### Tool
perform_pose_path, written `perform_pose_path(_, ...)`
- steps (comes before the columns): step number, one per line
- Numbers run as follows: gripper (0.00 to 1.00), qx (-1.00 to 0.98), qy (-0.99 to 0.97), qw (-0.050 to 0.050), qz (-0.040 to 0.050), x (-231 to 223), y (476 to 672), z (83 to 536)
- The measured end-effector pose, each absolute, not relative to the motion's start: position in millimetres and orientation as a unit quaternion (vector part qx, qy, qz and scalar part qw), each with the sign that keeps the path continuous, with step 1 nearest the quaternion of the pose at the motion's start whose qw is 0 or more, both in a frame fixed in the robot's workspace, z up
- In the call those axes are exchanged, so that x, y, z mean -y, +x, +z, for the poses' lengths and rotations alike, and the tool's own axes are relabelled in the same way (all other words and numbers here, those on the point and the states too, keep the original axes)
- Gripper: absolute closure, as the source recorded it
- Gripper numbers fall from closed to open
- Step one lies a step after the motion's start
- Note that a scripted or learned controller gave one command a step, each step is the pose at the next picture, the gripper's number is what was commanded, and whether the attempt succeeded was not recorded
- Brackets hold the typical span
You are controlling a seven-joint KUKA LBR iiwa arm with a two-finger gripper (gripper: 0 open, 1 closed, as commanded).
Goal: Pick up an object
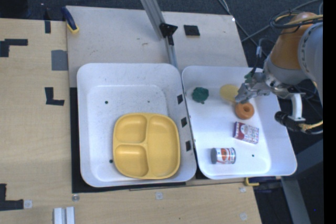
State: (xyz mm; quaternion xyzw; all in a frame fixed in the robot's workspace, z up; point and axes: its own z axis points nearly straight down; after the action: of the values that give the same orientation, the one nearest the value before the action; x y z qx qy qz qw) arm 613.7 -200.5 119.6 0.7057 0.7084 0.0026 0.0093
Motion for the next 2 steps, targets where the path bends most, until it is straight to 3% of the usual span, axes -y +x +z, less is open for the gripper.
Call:
perform_pose_path(1,1.0,-0.708,0.707,0.0,0.0004,196,611.1,162)
perform_pose_path(2,1.0,-0.708,0.706,0.001,0.0008,190,611.2,206)
